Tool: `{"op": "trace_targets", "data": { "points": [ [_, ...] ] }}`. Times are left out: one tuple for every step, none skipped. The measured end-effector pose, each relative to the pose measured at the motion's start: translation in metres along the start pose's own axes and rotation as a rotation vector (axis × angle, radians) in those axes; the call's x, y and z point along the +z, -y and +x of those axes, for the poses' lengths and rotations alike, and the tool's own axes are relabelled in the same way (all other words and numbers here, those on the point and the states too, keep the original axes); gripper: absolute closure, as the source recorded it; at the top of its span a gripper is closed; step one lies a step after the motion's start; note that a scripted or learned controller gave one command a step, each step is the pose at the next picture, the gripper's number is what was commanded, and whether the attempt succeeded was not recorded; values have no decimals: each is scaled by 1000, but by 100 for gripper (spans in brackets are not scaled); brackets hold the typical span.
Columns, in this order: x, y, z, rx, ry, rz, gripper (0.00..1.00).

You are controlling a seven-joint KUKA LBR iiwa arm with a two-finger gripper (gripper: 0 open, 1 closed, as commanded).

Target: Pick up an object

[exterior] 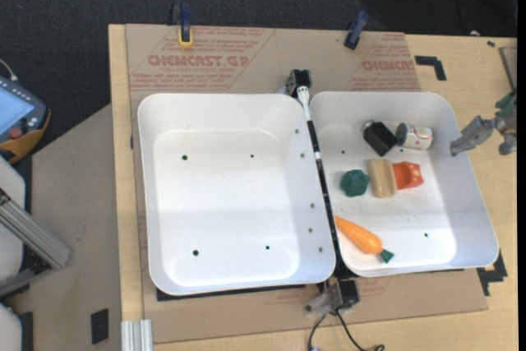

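Camera view: fingers [475,134] (state unclear) hover at the right bin [468,201] edge, near the carrot [359,235].

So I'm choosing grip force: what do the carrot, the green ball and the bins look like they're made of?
The carrot looks like moulded plastic: even orange, slight sheen, a green stub at one end. The green ball looks matte and maybe soft, foam or rubber; I can't tell which. Both bins look like thin, smooth white plastic with rounded formed rims.

light: bright, even, overhead | shadows: soft, faint | glare: mild on white bins [156,177] | focus: slightly soft
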State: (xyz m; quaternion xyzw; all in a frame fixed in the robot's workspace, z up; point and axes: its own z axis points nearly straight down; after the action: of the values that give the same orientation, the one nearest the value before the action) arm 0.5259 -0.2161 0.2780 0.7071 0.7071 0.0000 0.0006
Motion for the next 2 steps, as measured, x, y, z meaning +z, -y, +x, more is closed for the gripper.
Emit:
{"op": "trace_targets", "data": {
  "points": [
    [-154,-8,-9,-1,9,-19,0],
    [-225,-14,98,-13,-1,-12,0]
  ]
}}
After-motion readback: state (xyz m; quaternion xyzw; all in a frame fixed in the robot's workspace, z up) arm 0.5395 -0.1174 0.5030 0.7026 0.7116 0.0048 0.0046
